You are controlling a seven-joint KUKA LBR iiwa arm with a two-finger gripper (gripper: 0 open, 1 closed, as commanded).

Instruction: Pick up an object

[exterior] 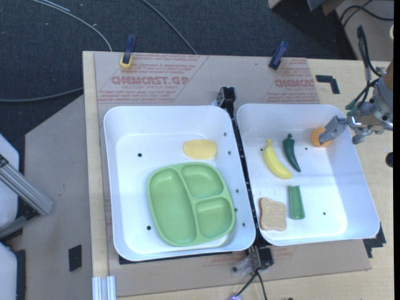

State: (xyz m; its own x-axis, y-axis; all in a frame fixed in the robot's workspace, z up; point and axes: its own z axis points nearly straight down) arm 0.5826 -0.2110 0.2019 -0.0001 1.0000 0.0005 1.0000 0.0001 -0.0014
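Note:
In the right bin [350,227] lie a yellow banana [275,160], a dark green pepper [290,152], a green oblong piece [295,202] and a slice of bread [272,214]. A small orange object [319,137] sits near the bin's far right wall. My gripper [347,131] hangs over the far right corner of that bin, open, with its fingers spread. Its left finger [334,127] partly covers the orange object, which lies on the outer side of that finger, not between the two.
The left bin [119,167] holds a green divided plate [190,202] and a pale yellow object [200,149] behind it. A black clamp [226,96] sits where the bins meet at the back. Blue clips [278,54] hold the board's far edge.

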